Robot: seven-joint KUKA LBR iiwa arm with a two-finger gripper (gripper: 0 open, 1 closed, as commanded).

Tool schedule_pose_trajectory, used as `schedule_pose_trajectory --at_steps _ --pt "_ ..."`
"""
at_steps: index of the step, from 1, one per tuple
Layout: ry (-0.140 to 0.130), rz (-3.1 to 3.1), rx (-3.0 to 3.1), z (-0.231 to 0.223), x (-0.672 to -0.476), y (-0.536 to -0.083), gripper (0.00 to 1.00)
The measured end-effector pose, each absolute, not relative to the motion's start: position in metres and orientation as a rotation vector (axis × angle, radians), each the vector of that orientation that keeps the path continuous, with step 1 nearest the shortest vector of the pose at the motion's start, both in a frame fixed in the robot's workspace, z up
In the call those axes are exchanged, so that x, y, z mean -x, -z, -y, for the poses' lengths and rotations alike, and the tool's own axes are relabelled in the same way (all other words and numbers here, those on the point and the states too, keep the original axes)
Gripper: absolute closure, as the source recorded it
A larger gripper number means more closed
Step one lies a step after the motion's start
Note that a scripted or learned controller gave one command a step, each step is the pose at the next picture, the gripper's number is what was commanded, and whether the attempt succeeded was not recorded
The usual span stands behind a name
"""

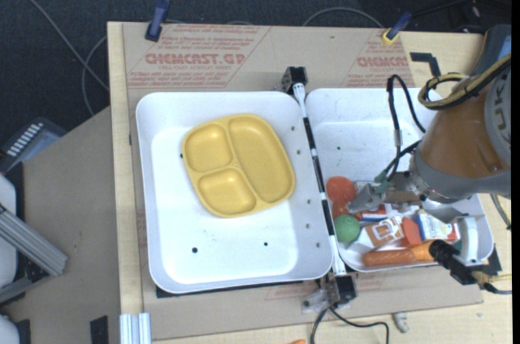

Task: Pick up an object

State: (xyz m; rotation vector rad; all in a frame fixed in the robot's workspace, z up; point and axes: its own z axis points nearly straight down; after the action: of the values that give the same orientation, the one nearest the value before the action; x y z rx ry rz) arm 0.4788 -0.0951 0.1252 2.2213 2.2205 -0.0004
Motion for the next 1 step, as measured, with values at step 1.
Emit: schedule_pose_trajectory --at_steps 1 --pt "-0.005 -2.217 -2.218 0.1685 -0.4993 -0.0879 0.0"
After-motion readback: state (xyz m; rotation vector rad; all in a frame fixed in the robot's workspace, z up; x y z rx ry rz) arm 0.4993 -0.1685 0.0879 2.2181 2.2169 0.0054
